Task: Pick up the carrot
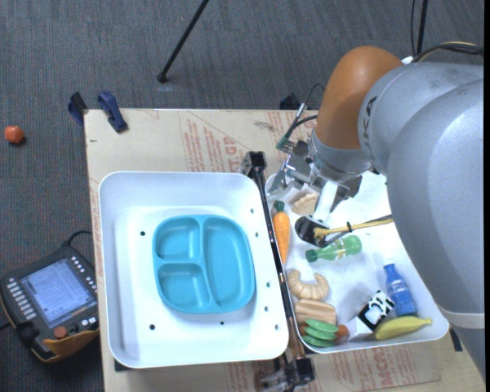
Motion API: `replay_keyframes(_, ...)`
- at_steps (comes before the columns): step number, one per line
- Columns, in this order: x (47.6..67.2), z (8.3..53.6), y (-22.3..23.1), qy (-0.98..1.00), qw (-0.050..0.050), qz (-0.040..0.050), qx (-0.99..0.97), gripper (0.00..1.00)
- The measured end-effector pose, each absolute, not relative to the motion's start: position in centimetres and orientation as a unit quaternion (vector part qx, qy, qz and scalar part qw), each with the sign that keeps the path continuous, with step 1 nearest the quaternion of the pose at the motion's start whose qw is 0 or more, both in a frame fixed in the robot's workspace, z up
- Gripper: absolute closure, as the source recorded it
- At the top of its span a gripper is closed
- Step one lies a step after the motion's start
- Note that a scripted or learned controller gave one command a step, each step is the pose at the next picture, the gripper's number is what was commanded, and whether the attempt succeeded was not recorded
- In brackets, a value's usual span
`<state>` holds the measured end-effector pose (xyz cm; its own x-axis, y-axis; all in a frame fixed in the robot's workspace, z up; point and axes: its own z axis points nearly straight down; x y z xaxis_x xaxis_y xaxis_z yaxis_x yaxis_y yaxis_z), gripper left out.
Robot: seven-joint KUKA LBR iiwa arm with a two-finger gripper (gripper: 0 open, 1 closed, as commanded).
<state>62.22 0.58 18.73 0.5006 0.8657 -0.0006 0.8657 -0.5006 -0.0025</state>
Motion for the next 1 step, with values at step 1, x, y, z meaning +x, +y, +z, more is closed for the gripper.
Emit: replay_keyframes(1, 60.48, 18.7, 0.41, -0.456, 0.002, 0.0016, -0.89, 0.0)
